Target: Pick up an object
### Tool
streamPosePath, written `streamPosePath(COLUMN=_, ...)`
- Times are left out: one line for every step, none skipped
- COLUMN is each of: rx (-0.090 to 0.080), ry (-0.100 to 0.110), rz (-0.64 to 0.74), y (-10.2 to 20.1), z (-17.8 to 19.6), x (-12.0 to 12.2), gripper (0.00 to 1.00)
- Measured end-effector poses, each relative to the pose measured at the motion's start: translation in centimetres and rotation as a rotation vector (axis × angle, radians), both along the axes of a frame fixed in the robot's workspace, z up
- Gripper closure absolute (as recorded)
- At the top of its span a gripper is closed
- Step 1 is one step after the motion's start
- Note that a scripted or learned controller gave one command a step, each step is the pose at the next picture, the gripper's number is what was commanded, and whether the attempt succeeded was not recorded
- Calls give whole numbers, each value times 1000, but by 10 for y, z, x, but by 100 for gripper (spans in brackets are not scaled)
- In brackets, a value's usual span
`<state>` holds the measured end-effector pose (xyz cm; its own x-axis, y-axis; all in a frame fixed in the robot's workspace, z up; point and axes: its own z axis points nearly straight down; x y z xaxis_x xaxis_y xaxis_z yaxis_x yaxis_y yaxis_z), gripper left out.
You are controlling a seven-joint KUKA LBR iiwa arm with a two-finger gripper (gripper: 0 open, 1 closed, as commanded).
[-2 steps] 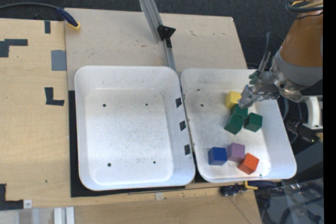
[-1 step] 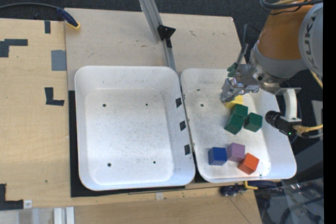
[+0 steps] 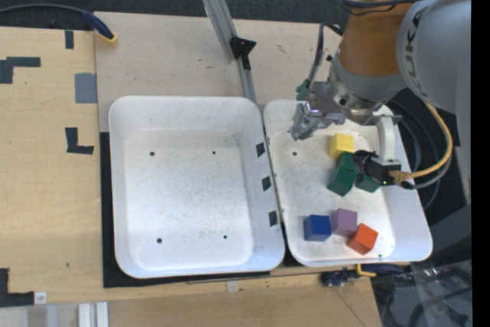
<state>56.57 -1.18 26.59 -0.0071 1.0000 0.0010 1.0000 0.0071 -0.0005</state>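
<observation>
The claw (image 3: 306, 121) hangs over the right shallow white bin's (image 3: 302, 191) far-left corner; whether it is open I cannot tell.

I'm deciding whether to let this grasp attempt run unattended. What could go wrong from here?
The gripper hangs over bare floor at the right white bin's upper-left corner, so it may close on nothing. The small yellow cube and dark green block sit close together; reaching for one could shove the other.

yellow block (image 3: 343, 143) | green block (image 3: 342, 178) | blue cube (image 3: 317, 227) | purple cube (image 3: 345, 221) | orange cube (image 3: 364, 238) | white bins (image 3: 122, 119)
</observation>
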Motion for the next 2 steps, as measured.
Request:
streamPosePath(rx=-1, ry=2, rz=-1, y=46, z=-16, x=16, gripper=100)
streamPosePath(rx=0, ry=2, rz=0, y=105, z=-28, x=32, gripper=100)
